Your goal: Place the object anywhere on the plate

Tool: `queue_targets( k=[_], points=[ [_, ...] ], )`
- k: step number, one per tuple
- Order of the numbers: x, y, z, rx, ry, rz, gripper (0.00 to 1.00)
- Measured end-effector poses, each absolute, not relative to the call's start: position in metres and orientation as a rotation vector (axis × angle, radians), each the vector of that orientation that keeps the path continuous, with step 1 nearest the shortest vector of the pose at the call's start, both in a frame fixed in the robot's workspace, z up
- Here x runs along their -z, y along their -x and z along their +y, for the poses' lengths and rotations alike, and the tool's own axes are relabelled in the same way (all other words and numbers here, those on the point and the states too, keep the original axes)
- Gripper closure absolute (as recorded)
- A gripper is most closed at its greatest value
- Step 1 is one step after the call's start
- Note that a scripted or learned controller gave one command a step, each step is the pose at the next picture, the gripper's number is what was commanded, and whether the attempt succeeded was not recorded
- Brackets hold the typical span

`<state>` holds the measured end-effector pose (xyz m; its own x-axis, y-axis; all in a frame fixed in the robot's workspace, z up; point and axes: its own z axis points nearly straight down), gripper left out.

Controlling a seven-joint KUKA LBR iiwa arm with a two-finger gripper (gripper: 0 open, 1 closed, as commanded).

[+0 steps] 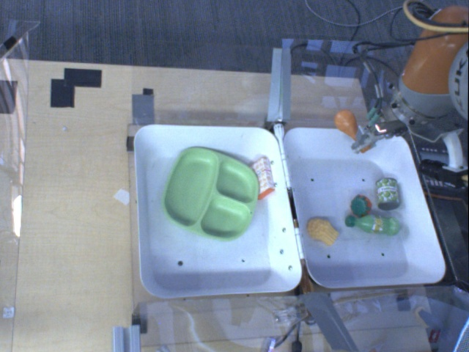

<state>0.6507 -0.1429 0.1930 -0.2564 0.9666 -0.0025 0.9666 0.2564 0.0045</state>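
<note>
plate: green plastic plate with three compartments (209, 193), sitting in the left shallow white bin (150, 262), nothing on it yet

gripper: two-finger gripper (364, 144) is up at the far edge of the right shallow white bin (418, 270), arm coming in from the right. The fingers are a small dark blur, so honestly can't tell if they're spread or closed

candidate object: small orange rounded toy piece (346, 122) just beside the gripper at the bin's back rim (looks close, but I can't say it's between the fingers)

other stuff in right bin: a little green-labelled can (388, 193), a green plastic bottle lying down (377, 226), a dark green and red round thing (360, 205), a yellow lumpy piece (323, 231)

left bin extra: a white and orange packet (264, 177) touching the plate's right edge

step: my guess is pick stage, nothing delivered

next: needs a confirmed grasp, a lift clear of the divider, then carry left over any compartment
</note>
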Motion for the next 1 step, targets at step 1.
queue_targets(
  k=[1],
  points=[
    [-0.202,-0.6532,-0.0741,-0.004,-1.43,2.793,1.0]
  ],
)
